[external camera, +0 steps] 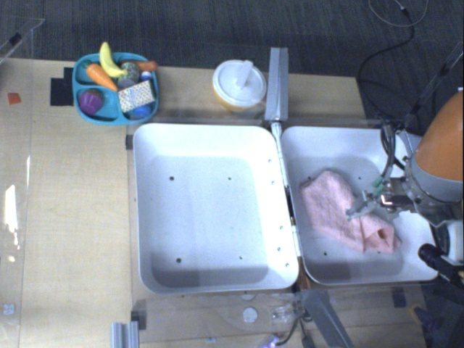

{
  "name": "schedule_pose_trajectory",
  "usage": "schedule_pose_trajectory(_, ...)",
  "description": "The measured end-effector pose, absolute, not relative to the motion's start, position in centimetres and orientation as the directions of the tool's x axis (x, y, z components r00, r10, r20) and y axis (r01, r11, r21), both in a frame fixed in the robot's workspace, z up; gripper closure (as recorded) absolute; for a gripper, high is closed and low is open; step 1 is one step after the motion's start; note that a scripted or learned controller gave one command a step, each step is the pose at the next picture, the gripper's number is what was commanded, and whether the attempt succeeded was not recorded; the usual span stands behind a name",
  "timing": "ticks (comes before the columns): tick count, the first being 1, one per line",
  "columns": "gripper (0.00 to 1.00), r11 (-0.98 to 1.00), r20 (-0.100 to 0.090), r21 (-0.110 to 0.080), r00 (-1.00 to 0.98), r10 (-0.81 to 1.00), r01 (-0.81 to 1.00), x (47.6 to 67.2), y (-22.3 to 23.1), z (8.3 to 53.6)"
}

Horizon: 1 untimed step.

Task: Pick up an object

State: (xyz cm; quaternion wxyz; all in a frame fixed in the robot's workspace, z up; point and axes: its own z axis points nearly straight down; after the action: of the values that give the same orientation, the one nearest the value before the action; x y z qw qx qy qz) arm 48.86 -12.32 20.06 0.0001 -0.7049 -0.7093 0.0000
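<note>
Lying crumpled in the right bin [319, 267], near the counter's front-right corner, the pink cloth [335, 210] is met at its right end by the tool [368, 204], whose grip cannot be told, the cloth's long axis running leftward and rearward from it.

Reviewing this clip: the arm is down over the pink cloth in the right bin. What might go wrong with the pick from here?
1. The tool sits over the pink cloth, which lies crumpled and limp; a pinch may catch only a fold and slip off.
2. The cloth spreads wide, so if lifted it may drag along the right bin or hang over its rim.
3. The tool is low in that bin; pressing deeper could hit the floor.
</note>
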Motion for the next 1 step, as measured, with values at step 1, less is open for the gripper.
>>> schedule_pose_trajectory(1, 0.0, 0.22, 0.0, 0.002, -0.22, 0.976, 0.976, 55.63, -14.16, 10.23)
